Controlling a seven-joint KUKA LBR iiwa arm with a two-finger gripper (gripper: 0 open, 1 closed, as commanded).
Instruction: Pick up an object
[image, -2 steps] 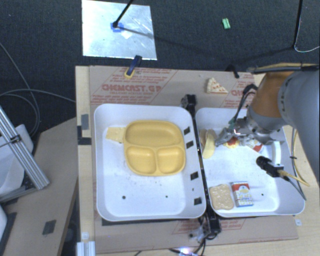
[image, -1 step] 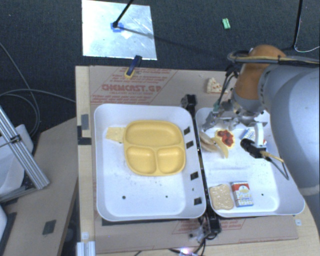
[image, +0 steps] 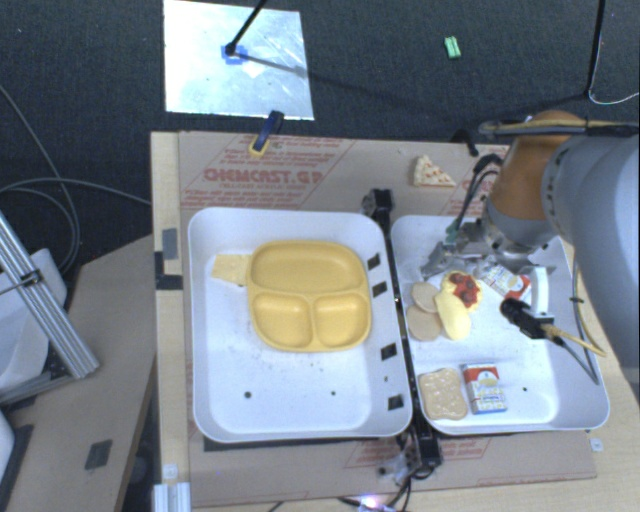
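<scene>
Two white bins sit side by side on the surface.

Left bin (image: 215, 400): a yellow divided tray (image: 305, 295) with three compartments sits mid-bin. A pale yellow flat piece (image: 228, 268) touches the tray's upper-left edge.

Right bin (image: 575, 400):
- Two round tan discs (image: 425, 297) overlap near the left wall.
- A yellow oblong item (image: 456, 320) is just beside them.
- A red item (image: 464, 288) touches the upper end of the yellow one.
- A tan toast-like slab (image: 443, 392) and a red-and-white small box (image: 484, 388) sit side by side near the front wall.

The gripper (image: 447, 258) is low over the upper part of the right bin, just up-left of the red item. Cannot tell whether it is released or clenched, or whether it has anything.

A pizza-slice piece (image: 433, 172) lies on the surface outside the bins, behind the right bin.
</scene>
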